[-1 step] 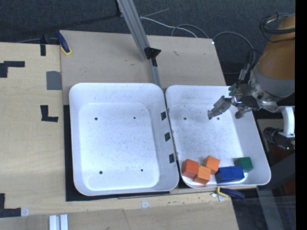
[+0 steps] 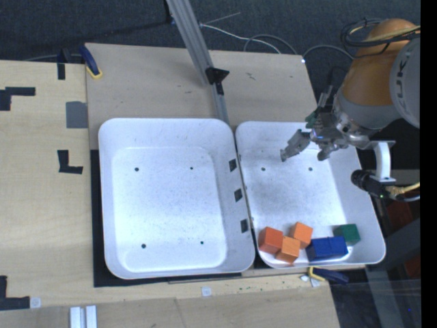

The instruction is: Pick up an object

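Crowded into the near edge of the right bin [image 2: 362, 183], probably slid or dropped there: three orange blocks [image 2: 285, 240] touching one another, a blue block [image 2: 326, 249] just beside them toward the bin's right corner, and a small green block [image 2: 350, 233] touching the blue one on its far right side. Any of these could serve as the object to pick; all lying loose on the bin floor, none lifted. Packed tight against the bin's near wall, so likely awkward to straddle without nudging a neighbour. Farther up the same bin, a bare speckled stretch of floor between the blocks and the arm. Above the far part of the right bin, the end effector [image 2: 305, 145] hanging well apart from the blocks, fingers spread and pinching nothing, angled down toward the bin's floor, apparently readied for a descent. Behind it, toward the bin's far right corner, the grey wrist and orange band [image 2: 372, 80]. Left of the right bin, touching it along one side, the left bin [image 2: 109, 183]. Beyond both, bare tabletop [image 2: 150, 80] and a slanting metal post [image 2: 194, 33].
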You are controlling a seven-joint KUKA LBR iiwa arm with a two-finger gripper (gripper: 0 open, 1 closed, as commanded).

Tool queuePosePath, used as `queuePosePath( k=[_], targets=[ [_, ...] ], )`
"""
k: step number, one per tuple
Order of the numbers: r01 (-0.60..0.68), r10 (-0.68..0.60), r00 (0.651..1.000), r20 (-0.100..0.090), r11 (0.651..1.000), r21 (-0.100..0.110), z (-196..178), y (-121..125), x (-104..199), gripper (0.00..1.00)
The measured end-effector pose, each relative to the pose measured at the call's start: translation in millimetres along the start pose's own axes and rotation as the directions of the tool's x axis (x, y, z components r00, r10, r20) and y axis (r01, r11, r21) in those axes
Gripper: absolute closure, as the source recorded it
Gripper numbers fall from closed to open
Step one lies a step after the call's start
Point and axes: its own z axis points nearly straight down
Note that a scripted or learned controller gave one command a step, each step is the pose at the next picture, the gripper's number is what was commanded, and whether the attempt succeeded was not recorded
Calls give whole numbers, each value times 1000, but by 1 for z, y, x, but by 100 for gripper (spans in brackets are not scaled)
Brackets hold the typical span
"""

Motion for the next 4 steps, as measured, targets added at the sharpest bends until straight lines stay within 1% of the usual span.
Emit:
queuePosePath(
  k=[1,2,3,4],
  targets=[
    [3,-3,1000,-4,1000,2,40,-9,59,0],
    [-9,9,1000,3,1000,-4,31,-1,-29,0],
    [0,0,1000,-1,1000,-5,14,2,-11,0],
    [0,0,1000,-2,1000,-3,5,1,-11,100]
  ],
)
